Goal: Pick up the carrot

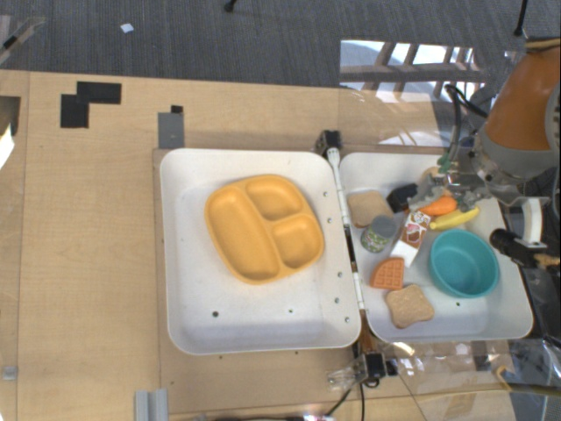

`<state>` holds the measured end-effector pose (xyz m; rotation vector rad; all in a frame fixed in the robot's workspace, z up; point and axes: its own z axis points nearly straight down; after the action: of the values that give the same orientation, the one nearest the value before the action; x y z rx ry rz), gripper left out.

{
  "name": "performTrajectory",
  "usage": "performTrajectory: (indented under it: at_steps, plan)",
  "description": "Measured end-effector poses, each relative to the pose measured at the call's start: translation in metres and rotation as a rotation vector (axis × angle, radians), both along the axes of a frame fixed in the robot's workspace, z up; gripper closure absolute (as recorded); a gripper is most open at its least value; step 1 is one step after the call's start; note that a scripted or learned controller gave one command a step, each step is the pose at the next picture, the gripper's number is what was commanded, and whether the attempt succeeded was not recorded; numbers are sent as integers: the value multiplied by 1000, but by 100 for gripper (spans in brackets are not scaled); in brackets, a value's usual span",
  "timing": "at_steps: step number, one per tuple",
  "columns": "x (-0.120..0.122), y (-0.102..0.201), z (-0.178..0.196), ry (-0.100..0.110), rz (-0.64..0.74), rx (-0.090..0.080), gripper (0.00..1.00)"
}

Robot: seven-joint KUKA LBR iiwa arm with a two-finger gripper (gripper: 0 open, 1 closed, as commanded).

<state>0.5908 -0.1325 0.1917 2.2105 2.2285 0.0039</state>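
The carrot is a small orange piece lying in the right bin, near its far side, between a black object and a yellow banana. My gripper hangs directly over the carrot's far end, low and close to it. The metal parts of the gripper hide the spot where it meets the carrot, so I cannot tell whether they touch.
Around the carrot in the right bin lie a teal bowl, a grey can, a red-and-white carton, a bread piece, a waffle and a toast slice. The left bin holds a yellow divided plate.
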Motion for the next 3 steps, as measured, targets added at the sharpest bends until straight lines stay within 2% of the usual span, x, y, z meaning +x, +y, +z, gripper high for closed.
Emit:
performTrajectory:
  at_steps: [1, 2, 3]
  plan:
    - [35, -67, -60, 4, -34, -2, 0]
    - [24, -64, -105, -2, -126, 5, 0]
    - [28, -63, -91, -11, -119, 2, 100]
